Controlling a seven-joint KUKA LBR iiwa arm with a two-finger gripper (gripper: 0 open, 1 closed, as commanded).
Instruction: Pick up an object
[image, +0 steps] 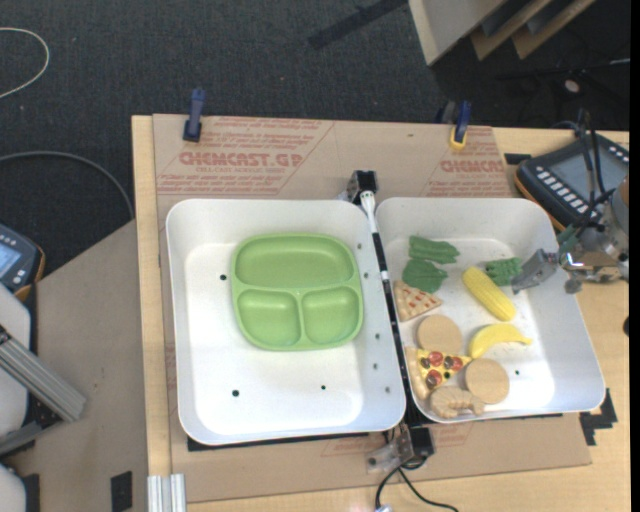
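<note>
The right bin (575, 345) holds several toy foods. Two green leafy pieces (430, 250) lie at its back, with a corn cob (488, 292) and a banana (498, 338) near the middle. Two pizza slices (414, 300) rest along the left wall, and a tan disc (439, 333) lies between them. Another tan disc (486, 380) and a cookie (455, 404) sit at the front. My gripper (545, 268) hangs low over the bin's right side, right beside a small green piece (503, 268). Nothing is visibly held in it.
The left bin (200, 330) carries a green divided plate (297, 290). A black-and-white divider (378, 270) runs between the bins. A dark pendant (575, 180) sits at the back right, and clamps (194, 102) hold the cardboard base.
</note>
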